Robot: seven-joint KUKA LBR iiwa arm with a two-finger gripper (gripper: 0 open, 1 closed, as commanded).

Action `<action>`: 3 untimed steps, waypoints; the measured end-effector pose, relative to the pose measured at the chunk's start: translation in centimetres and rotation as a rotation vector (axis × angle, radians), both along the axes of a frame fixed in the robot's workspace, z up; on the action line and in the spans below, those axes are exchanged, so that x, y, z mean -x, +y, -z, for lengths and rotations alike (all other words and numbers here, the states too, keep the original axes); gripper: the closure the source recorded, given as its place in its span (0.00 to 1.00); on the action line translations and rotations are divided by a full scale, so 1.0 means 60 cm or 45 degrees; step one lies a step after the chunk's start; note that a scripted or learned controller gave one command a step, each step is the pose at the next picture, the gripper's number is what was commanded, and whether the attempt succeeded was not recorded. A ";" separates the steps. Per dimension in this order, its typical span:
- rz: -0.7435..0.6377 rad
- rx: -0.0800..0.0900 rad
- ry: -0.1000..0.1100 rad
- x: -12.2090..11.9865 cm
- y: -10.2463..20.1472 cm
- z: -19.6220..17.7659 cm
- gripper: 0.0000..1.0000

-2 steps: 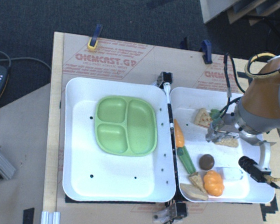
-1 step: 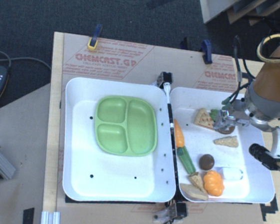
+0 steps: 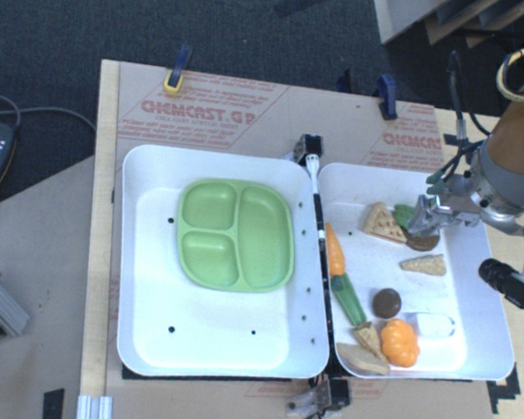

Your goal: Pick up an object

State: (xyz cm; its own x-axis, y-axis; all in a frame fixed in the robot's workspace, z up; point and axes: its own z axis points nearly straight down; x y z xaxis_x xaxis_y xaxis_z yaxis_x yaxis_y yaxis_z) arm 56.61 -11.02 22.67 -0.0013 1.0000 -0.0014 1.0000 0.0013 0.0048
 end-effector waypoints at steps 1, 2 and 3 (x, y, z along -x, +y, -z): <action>0.002 -0.004 0.012 0.088 0.041 -0.012 1.00; 0.003 -0.003 0.011 0.076 0.032 0.017 1.00; 0.001 -0.001 0.003 0.072 0.030 -0.005 1.00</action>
